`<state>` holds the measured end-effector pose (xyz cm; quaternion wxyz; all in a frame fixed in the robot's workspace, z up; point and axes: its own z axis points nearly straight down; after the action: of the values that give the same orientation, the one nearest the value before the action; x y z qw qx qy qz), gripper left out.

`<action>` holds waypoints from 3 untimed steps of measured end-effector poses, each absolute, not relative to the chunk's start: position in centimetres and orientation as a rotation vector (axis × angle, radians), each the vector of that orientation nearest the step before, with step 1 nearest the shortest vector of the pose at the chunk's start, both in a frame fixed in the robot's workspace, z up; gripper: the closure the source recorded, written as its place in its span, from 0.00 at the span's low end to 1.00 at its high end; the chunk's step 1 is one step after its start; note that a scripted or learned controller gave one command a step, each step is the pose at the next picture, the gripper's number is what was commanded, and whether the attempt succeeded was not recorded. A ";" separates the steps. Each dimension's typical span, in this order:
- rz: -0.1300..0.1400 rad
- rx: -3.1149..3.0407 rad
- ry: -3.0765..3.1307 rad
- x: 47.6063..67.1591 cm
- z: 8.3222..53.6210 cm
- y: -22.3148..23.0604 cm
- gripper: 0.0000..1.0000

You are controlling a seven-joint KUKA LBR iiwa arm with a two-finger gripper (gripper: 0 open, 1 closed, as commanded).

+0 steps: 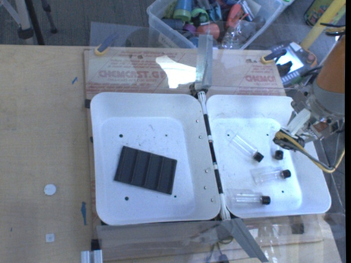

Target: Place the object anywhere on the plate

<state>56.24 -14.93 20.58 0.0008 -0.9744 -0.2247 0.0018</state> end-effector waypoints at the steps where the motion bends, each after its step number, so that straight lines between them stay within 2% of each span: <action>1: 0.001 -3.003 -0.925 56.0 24.7 -9.1 1.00; 2: 0.002 -3.080 -0.616 62.0 21.4 -1.0 1.00; 3: 0.008 -3.017 -0.865 59.1 18.4 8.7 1.00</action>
<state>59.12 8.70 18.41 0.0015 -0.9613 -0.2755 0.0024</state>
